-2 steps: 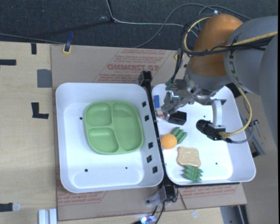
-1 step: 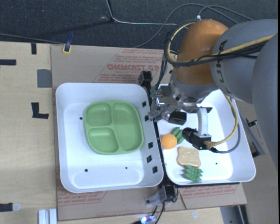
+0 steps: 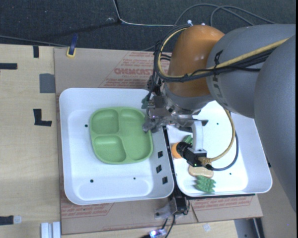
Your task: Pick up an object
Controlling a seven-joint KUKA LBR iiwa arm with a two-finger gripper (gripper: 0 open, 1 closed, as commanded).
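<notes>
A green divided plate (image 3: 120, 135) lies in the left bin (image 3: 77, 182). In the right bin (image 3: 248, 175) there are small items near its left wall: an orange piece (image 3: 177, 150), a tan oval piece (image 3: 201, 172) and a dark green toothed piece (image 3: 205, 184). My gripper (image 3: 153, 119) hangs below the orange band, over the plate's right rim and the divide between the two bins. The arm's body hides much of the right bin's far part.
The bins rest on a cardboard sheet (image 3: 102, 68) on the wooden bench. Cables loop from the wrist down over the right bin (image 3: 228, 155). A bare stretch of the left bin's floor lies in front of the plate.
</notes>
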